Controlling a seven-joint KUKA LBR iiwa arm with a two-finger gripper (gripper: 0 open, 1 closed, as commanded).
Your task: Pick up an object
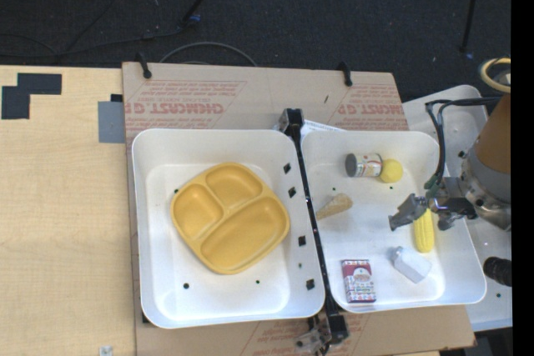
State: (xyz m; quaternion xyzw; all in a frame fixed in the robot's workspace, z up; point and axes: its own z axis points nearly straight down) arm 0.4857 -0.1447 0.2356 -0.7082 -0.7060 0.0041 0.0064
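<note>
Judging from above, my pincer (425, 214) stands spread astride the corn cob (424, 231) at four o'clock: light, stiff, slick plastic, best pinched mid-length.

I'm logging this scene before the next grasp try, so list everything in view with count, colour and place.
Bins: 2, white, side by side on the bench.
Divided plate: 1, yellow, three compartments, in the left bin.
Small jar: 1, grey lid, lying on its side, top of the right bin.
Ball: 1, yellow, touching the jar's right end.
Cone-shaped piece: 1, tan, right bin near the divider.
Corn cob: 1, yellow, right side of the right bin, at the gripper.
Block: 1, white, below the corn.
Small box: 1, red and white, bottom of the right bin.
Cardboard sheet: 1, brown, under the bins.
Gripper: 1, grey, over the corn's upper end.
Arm: 1, orange band, at the right edge.
</note>
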